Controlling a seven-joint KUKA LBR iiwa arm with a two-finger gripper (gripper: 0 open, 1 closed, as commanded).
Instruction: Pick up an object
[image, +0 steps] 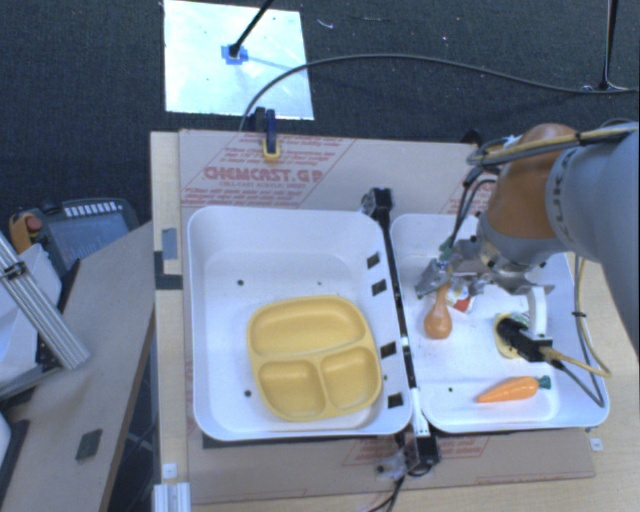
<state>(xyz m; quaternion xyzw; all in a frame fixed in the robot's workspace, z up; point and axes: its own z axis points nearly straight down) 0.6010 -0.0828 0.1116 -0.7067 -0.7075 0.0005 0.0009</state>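
Camera view, looking down at a slant: I reach in from the right, my grey arm (595, 195) with its orange band (522, 195) hanging over the far half of the right bin (450, 390). My jaws are low over that bin's left side, just beside the wall it shares with the left bin (205, 300). My own wrist crowds the spot, so I cannot tell whether the jaws are spread or pressed together.

Just below them on the bin floor lies a tan pear-shaped toy (437, 320), smooth and glossy, its narrow end towards the jaws. I cannot tell whether they touch it. A small red-and-white piece (461, 301) sits right next to its neck. Well apart, near the front right corner, lies a toy carrot (508, 390), a tapered orange body with a green stub pointing right.

The left bin holds a yellow plate (300, 335) of matte plastic with rounded corners and three compartments, one long and two small. Black clips (380, 262) run along the seam between the bins. Both bins are shallow white plastic and rest on a cardboard sheet (300, 165) with red lettering, which covers the surface (163, 200). A yellow and blue clamp (268, 135) grips its far edge.
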